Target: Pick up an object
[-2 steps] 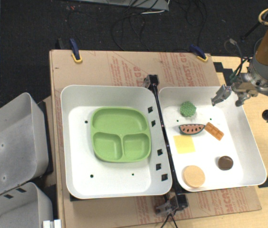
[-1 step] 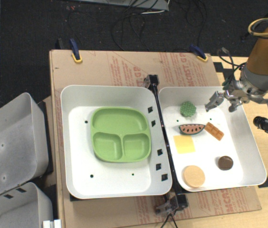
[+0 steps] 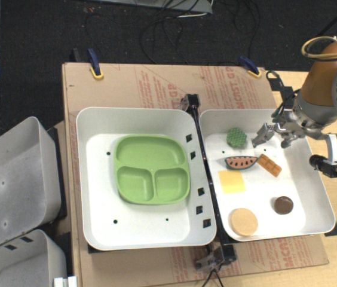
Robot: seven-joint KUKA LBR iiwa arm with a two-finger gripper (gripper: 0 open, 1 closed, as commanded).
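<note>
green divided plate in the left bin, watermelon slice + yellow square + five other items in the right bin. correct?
Not quite. The camera view shows the green divided plate in the left bin, but the right bin holds four other items besides the watermelon slice and yellow square, not five.

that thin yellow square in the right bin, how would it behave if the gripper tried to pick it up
The yellow square lies flat on the bin floor, so fingers would likely struggle to get under an edge. It looks thin and probably light, so a push may just slide it. Whether it is stiff or floppy cannot be told.
</note>
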